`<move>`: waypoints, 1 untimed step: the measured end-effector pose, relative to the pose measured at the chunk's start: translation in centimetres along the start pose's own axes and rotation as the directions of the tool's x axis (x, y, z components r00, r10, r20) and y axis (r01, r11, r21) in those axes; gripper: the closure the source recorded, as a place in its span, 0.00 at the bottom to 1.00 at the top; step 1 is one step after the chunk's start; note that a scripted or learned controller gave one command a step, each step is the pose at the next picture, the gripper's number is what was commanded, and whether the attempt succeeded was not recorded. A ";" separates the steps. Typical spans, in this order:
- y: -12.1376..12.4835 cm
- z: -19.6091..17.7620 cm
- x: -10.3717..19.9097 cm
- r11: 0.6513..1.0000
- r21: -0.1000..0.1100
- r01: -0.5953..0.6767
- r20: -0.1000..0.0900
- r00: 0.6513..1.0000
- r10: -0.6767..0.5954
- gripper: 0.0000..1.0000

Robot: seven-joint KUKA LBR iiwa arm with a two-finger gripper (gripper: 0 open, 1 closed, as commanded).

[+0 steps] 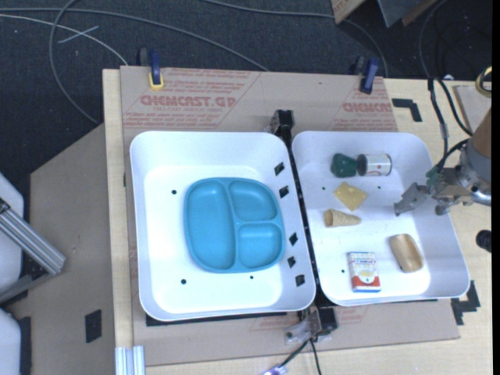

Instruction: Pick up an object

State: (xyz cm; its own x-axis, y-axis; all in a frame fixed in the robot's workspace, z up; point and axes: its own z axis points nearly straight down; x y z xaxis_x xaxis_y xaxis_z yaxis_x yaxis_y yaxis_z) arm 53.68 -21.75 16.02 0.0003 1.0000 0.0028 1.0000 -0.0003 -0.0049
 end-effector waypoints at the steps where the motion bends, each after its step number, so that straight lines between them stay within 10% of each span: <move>1: -1.0 5.4 0.4 1.000 0.001 0.001 -0.001 1.000 -0.001 0.00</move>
